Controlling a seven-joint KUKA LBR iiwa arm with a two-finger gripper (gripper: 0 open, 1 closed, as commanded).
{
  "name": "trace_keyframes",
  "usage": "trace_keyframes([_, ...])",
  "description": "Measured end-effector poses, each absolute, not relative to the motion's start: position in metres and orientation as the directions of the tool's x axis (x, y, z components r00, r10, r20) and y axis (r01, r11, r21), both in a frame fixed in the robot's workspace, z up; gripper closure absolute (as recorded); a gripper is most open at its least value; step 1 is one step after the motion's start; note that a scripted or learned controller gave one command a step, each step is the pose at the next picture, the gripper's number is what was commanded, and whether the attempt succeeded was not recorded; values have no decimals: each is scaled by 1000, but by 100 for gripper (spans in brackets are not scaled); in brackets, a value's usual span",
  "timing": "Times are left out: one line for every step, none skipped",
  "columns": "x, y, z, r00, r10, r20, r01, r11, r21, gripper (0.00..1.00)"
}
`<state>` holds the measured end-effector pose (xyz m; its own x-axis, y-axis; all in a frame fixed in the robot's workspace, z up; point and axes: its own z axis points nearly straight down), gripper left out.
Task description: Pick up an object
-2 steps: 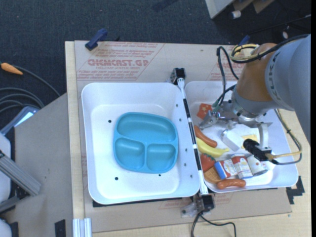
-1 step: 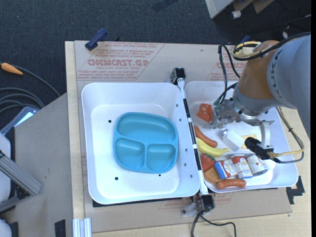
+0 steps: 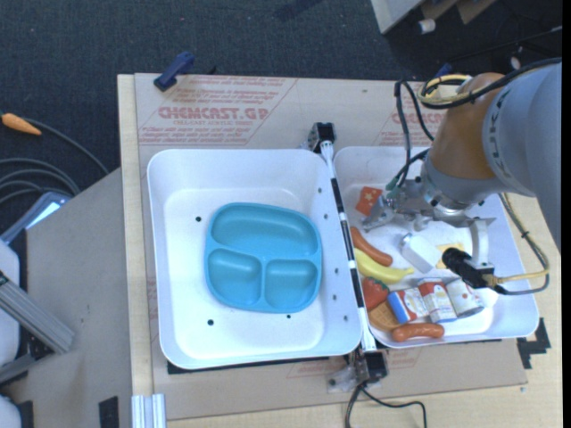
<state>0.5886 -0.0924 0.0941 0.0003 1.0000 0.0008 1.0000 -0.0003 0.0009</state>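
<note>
at the left of the frame sits the left bin [image 3: 169,239], holding a blue divided plate [image 3: 264,257] and nothing that bears on the pick. past the divider [image 3: 337,230] at centre, the right bin [image 3: 522,315] carries the clutter: a red piece [image 3: 368,201] near its upper left, a hot dog [image 3: 372,247] running diagonally from upper left to lower right along the divider side, a banana [image 3: 385,271] just below it with its long axis nearly level, and lower still a sausage [image 3: 417,332] lying level beside a small carton [image 3: 449,300]. the gripper [image 3: 419,234] hangs over the middle of this bin, at centre right of the frame, under the orange-banded wrist [image 3: 459,145]; whether it is released or clenched i cannot tell, and nothing is visibly between its tips. the hot dog and banana look like the nearest candidates, lying just left of and slightly below the gripper, so the coming move likely turns on a short shift toward the divider, with the closing direction set across the chosen object's long axis.
</note>
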Motion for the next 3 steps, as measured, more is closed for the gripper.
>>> trace_keyframes([536, -111, 85, 1, 1000, -1, 1000, -1, 0, 0])
trace_keyframes([536, -111, 95, 2, 1000, -1, 1000, -2, 1, 100])
trace_keyframes([580, -73, 241, -1, 1000, 0, 1000, 1, 1, 100])
